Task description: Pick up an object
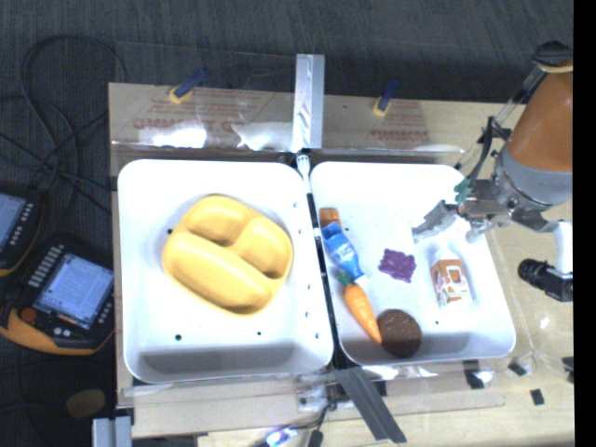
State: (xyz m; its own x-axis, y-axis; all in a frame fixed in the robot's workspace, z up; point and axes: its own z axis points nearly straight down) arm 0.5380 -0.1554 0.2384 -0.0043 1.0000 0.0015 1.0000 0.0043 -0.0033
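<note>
Dark grey carpet surrounds a pale wooden bench (521,361) on which two shallow white bins sit side by side, touching along a central divider.

Left bin (140,343): holds one large yellow bread-shaped item (228,252), lobed, lying at the bin's centre and well clear of all four walls.

Right bin (372,184): holds five items.
- Blue-and-white packet with an orange end (335,240), lying along the left wall, at 9 o'clock from the bin's centre.
- Toy carrot (360,309), green top toward 11 o'clock, tip toward 5 o'clock, just below the packet.
- Dark brown round item (399,331), at 6 o'clock, touching or very nearly touching the carrot's tip.
- Small purple cluster (398,264), near the bin's centre, apart from the others.
- Small orange-and-white carton (450,281), at 4 o'clock from centre, near the right wall.

Arm: grey with an orange band, entering from 3 o'clock. The gripper (449,223) is positioned over the right bin's upper right area, at 12 o'clock from the carton and at 2 o'clock from the purple cluster. Its two fingers are spread apart, with nothing between them. No contact with any item is visible.

Off the bench, at 9 o'clock: a handheld control pendant (65,296) with a lit screen, and black cables on the carpet.
</note>
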